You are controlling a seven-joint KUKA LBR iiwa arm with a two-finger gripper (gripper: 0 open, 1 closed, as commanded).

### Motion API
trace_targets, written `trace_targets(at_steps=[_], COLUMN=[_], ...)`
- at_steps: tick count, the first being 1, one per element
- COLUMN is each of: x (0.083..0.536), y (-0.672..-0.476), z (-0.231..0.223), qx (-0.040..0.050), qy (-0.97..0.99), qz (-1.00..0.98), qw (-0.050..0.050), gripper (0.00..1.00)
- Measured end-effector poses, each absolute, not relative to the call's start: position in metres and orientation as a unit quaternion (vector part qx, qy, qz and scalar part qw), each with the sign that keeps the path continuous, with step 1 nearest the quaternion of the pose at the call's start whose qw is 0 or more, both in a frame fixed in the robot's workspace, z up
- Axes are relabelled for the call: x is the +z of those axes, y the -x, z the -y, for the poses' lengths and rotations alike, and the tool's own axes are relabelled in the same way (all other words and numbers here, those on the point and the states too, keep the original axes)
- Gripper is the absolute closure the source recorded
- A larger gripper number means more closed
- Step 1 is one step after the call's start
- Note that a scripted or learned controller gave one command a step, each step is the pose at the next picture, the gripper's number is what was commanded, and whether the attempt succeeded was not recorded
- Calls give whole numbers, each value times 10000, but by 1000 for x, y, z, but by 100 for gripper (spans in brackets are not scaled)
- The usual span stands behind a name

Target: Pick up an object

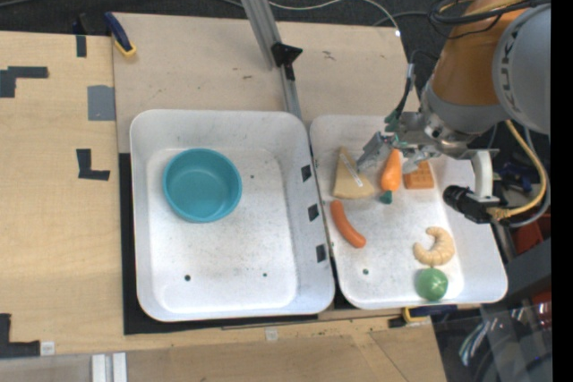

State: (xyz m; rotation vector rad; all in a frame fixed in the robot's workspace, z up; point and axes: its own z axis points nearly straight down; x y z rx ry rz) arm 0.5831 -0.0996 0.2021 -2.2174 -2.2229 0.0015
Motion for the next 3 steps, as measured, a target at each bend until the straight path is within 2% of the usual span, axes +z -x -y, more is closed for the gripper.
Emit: trace_targets(at_steps=[1,3], x=[202,112], y=[-583,-576], z=[100,95], qx=[4,25], qy=[7063,7064], qz=[7079,7079], qw=[8,26], gripper=[0,0])
